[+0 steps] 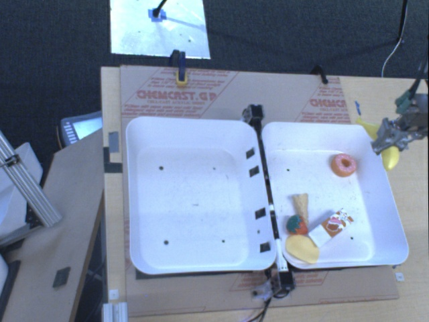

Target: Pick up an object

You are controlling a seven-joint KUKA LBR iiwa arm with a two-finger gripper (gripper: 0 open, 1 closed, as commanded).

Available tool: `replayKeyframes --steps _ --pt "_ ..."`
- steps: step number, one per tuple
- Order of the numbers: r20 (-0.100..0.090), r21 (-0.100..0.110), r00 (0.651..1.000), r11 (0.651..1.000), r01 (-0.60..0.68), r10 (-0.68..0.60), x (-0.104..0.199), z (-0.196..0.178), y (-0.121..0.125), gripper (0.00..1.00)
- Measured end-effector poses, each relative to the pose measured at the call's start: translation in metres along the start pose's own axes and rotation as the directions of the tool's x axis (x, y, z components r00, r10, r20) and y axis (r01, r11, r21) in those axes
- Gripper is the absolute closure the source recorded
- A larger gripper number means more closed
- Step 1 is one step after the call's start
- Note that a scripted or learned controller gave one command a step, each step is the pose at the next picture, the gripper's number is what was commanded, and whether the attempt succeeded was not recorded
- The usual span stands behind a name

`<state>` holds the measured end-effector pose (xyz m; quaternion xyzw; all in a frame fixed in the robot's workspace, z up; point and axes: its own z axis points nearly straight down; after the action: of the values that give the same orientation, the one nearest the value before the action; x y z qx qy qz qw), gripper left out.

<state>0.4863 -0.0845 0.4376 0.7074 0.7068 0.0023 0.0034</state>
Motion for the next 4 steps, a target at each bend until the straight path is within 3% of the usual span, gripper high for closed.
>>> replayKeyframes --steps 1,2,3,4 --pt "-0.001 0.008 1.0 1.0 0.001 -0.001 -0.01 0.056 0.0 1.0" --pt "0.0 0.005 1.0 1.0 0.002 -0.002 -0.019 0.071 0.0 1.0" --pt "0.001 -0.006 1.0 1.0 0.004 -0.004 -0.024 -0.023 0.001 1.0" --pt "-0.002 0.016 1.0 1.0 0.001 -0.001 -0.031 0.099 -0.001 1.0"
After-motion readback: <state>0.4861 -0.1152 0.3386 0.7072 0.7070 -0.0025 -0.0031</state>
